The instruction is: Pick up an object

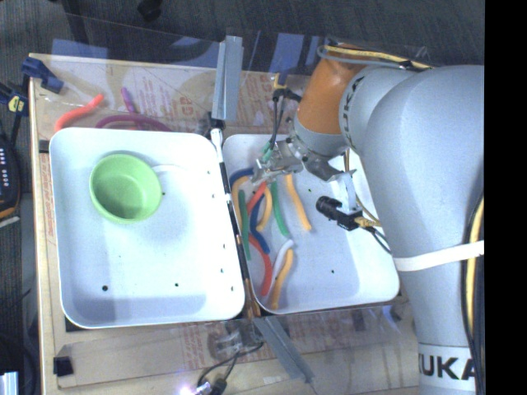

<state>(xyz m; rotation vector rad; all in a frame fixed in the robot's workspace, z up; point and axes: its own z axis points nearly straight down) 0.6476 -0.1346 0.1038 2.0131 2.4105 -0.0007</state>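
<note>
Viewed from above, the grey arm is stretched in from the right across the right bin; its gripper is set low in that bin's far left corner, at the top end of a tangle of coloured strips; whether the gripper is open or closed cannot be told. Among the strips, a green strip and a yellow strip are laid nearest the gripper; a blue strip is curled beside the bin's left wall; a white strip is placed further down. A green bowl is seated upright in the left bin, toward its far left corner, well apart from the gripper.
</note>
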